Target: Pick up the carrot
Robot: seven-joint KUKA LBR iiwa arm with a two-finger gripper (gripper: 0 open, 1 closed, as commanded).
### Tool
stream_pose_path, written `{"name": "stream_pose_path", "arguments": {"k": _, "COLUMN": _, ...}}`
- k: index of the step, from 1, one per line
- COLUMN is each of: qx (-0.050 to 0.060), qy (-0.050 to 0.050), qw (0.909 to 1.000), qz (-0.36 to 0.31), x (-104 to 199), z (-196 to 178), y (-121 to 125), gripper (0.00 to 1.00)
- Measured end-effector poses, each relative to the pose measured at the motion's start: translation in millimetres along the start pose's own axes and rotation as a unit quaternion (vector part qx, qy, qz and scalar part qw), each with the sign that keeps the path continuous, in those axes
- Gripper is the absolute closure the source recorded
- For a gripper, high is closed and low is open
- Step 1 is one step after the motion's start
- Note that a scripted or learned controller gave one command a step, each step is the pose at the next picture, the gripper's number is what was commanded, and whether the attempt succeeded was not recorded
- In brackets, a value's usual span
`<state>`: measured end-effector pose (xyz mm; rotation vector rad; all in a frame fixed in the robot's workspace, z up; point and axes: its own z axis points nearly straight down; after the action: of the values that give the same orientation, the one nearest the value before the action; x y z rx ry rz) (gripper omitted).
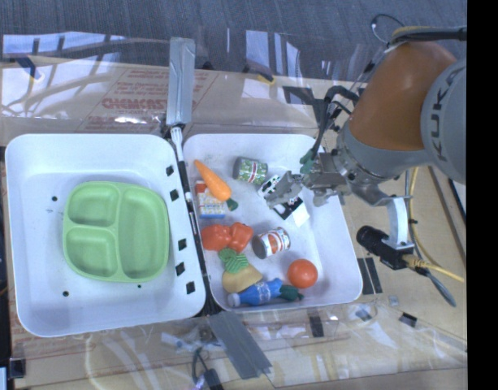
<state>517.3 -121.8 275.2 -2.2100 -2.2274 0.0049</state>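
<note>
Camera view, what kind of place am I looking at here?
Probably a robotics lab bench: a grey arm reaches over two white bins, one holding toy food like a carrot, with taped plastic sheeting.

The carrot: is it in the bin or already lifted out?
In the bin. The carrot lies near the right bin's left wall, apart from the end effector.

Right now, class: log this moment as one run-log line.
task: pick up carrot | carrot: right bin, near left wall, not held | gripper: over right bin, right of carrot
</note>
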Motion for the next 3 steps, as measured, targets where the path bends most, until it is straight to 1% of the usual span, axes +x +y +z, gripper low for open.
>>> {"name": "stream_pose_path", "arguments": {"k": 1, "qx": 0.002, "qy": 0.0, "qw": 0.9947, "qz": 0.103, "x": 88, "z": 84, "y": 61, "gripper": 0.0}}
{"name": "stream_pose_path", "arguments": {"k": 2, "qx": 0.0, "qy": -0.001, "qw": 0.9877, "qz": 0.156, "x": 29, "z": 123, "y": 93, "gripper": 0.0}}
{"name": "stream_pose_path", "arguments": {"k": 3, "qx": -0.006, "qy": 0.001, "qw": 0.992, "qz": 0.126, "x": 28, "z": 177, "y": 90, "gripper": 0.0}}
